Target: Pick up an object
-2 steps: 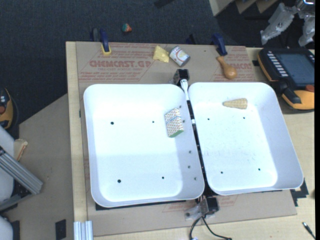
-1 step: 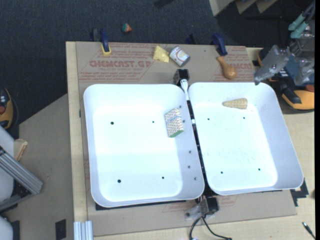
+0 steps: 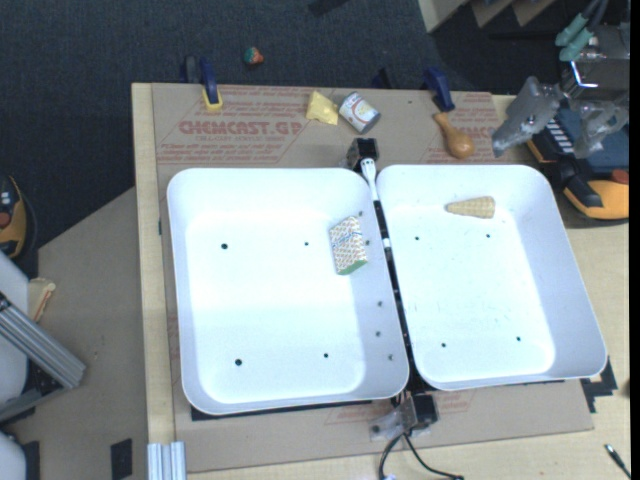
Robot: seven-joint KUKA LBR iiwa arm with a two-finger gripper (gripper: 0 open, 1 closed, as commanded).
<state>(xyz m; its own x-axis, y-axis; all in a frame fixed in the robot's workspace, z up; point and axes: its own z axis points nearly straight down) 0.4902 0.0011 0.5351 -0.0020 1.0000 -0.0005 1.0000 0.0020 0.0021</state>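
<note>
Nearest to you, a black cable connector [image 3: 418, 411] sits on the cardboard-covered bench [image 3: 150, 148] just beyond the front rims, at the seam between the bins. The left shallow white bin [image 3: 200, 298] has wide bare floor across its front and left; its one item, a small crumpled patterned packet [image 3: 348, 243], lies near the right wall, toward the back. The right shallow white bin [image 3: 560, 298] is likewise bare over its front and middle, and a tan cone-shaped object [image 3: 471, 207] lies near its back wall, tip pointing left. The two bins touch along a dark seam, so you have no gap between them there.

Beyond the back rims, a black clip [image 3: 364, 154] stands at the seam, and further back on the cardboard lie a yellow wedge-shaped piece [image 3: 322, 108], a small white boxy item [image 3: 359, 112] just beside it, and a brown wooden pear-shaped object [image 3: 455, 137] near a blue clamp [image 3: 436, 86].

The grey gripper [image 3: 512, 133] hangs at the far right, outside the right bin's back corner, well apart from both binned items. You cannot tell how its fingers stand.
</note>
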